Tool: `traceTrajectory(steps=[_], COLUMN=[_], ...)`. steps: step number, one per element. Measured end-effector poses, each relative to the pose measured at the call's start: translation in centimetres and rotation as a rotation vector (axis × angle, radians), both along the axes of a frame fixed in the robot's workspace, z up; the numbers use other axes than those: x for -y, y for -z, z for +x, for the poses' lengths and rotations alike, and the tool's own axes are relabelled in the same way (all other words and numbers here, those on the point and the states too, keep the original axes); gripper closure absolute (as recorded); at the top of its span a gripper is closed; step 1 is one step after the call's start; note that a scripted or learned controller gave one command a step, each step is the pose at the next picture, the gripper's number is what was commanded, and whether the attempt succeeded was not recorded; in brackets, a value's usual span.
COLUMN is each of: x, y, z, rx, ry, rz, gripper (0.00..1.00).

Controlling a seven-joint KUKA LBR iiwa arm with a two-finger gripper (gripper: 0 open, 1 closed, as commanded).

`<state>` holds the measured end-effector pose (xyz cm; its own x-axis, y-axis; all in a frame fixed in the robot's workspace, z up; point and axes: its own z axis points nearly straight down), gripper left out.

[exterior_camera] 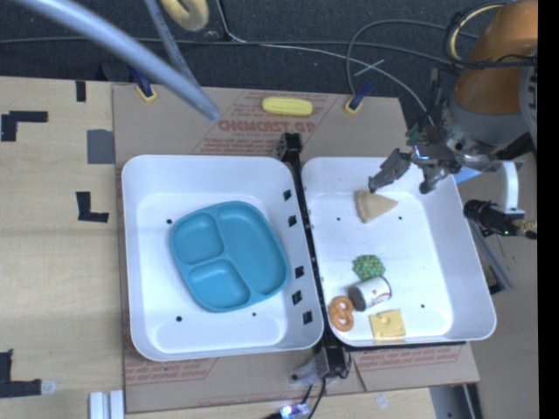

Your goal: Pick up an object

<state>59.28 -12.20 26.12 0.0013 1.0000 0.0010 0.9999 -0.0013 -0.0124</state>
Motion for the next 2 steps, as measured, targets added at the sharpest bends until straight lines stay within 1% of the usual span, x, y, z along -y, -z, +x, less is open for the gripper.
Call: traceTrajectory(steps=[1, 2], x=[0.0, 0.0], y=[-0.6, 5.8], z=[0.2, -0.4], rx=[0.011, 0.005], ry=[-0.003, -0.002], rz=[-0.001, -0.001], gripper=[0.00, 0.00])
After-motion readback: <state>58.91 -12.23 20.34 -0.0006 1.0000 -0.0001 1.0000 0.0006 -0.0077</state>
